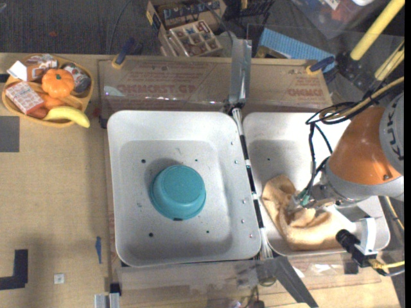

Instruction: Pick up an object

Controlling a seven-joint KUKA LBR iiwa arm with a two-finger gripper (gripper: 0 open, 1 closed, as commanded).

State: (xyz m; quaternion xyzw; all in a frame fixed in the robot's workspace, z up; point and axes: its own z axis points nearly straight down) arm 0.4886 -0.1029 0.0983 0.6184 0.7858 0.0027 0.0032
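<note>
A teal bowl [178, 192] lies upside down in the middle of the left bin [128, 140]. A crumpled tan cloth [289, 226] lies in the near left part of the right bin [276, 130]. My gripper [300, 201] is down on top of the cloth, pressed into its folds. The grey arm with its orange band [363, 156] reaches in from the right and covers the right half of that bin.
A yellow plate [13, 101] with toy food, including a banana and an orange pumpkin, sits on the bench at the far left. Cardboard walls stand behind both bins. Black cables hang along the arm above the right bin.
</note>
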